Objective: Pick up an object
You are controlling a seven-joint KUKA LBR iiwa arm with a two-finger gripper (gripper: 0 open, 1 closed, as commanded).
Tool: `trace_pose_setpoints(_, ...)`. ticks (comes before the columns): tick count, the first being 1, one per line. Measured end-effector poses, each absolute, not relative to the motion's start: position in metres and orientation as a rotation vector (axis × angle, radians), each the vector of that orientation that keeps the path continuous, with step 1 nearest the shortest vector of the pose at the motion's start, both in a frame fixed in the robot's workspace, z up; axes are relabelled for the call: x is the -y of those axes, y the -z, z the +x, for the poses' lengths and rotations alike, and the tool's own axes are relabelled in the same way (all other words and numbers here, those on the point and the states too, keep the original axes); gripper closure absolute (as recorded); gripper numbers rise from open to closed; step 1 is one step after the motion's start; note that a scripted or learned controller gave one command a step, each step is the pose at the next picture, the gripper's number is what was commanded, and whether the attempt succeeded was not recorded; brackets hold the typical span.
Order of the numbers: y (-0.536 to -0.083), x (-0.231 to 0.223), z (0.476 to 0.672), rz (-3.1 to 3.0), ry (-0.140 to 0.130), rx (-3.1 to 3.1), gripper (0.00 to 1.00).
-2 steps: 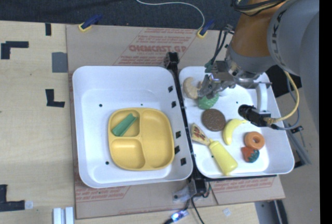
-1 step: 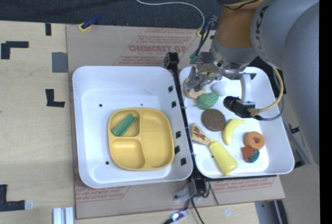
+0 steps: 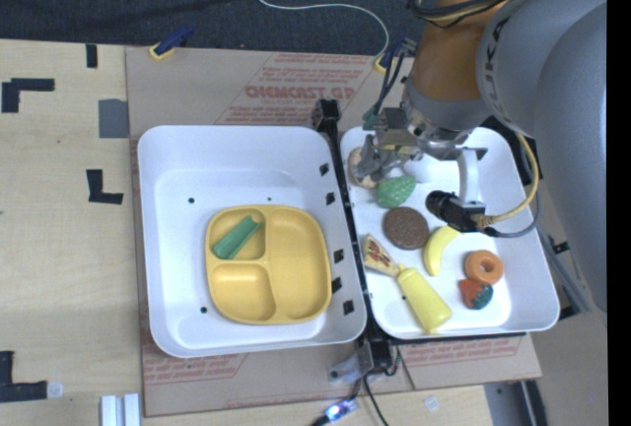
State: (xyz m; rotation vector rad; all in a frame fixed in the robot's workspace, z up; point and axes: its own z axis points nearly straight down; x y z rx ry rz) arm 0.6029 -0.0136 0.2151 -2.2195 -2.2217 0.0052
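Down at the back-left corner of the right white bin (image 3: 523,320), the gripper (image 3: 380,158) sits low among the toys, whether clenched or released I cannot tell. Just beneath it lies a green leafy plastic piece (image 3: 396,189), the likeliest target, its long axis running roughly across the bin. Beside that: a brown round cookie-like disc (image 3: 405,228), a yellow plastic banana (image 3: 440,248) angled toward the front, and a yellow squeeze bottle (image 3: 422,299) pointing back-left. The left white bin (image 3: 158,217) holds a yellow divided plastic tray (image 3: 291,266) with a green block (image 3: 236,238).
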Motion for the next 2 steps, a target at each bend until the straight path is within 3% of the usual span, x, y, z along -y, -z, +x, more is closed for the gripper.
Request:
trace_pose_setpoints(1,-0.23,0.01,0.605,-2.218,0.0,2.224,1.0)
trace_pose_setpoints(2,-0.232,0.013,0.591,-2.219,-0.004,2.221,1.0)
